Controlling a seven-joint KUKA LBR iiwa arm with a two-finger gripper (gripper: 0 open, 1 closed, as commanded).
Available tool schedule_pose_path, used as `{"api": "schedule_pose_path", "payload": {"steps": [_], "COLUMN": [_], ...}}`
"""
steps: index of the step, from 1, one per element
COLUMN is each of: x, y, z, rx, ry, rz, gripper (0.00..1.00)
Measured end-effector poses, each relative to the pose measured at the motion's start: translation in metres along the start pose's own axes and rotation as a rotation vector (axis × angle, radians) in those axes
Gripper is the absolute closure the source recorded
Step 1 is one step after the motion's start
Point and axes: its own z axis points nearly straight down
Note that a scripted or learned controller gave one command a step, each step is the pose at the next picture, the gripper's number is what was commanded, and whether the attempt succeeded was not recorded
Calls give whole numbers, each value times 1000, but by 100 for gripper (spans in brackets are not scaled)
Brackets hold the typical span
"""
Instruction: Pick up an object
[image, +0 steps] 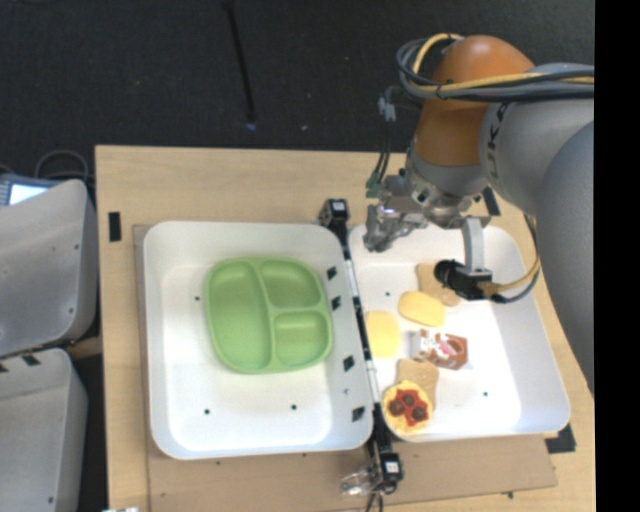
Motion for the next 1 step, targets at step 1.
{"api": "schedule_pose_path", "payload": {"steps": [1], "x": [60], "y": [-9], "z": [-10], "rx": [-1], "ry": [1], "rz": [-1], "gripper": [100]}}
